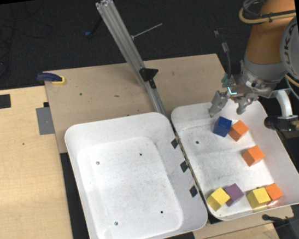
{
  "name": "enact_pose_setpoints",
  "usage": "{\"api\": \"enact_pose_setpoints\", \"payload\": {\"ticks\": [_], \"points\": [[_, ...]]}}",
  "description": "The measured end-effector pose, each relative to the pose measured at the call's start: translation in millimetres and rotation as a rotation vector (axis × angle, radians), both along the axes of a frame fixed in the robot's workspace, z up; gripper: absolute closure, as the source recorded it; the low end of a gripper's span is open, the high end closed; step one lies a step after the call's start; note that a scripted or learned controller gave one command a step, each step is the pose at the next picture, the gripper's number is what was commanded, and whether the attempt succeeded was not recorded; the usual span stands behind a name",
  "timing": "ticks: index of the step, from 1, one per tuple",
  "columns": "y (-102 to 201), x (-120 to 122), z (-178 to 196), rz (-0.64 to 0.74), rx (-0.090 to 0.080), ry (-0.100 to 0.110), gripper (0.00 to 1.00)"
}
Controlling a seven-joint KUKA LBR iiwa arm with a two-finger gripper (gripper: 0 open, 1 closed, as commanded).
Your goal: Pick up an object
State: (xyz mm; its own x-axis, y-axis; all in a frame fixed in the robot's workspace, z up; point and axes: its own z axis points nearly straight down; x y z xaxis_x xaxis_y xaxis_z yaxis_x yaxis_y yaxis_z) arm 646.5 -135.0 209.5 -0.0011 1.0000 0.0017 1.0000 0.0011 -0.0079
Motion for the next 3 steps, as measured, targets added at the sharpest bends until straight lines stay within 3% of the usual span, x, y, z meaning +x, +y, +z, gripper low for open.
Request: {"api": "enact_pose_setpoints", "payload": {"ticks": [1, 3], "points": [[0, 1, 3, 0.002, -0.001, -0.005, 0.0], [2, 13, -83, 0.004, -0.003, -0.007, 0.0]]}}
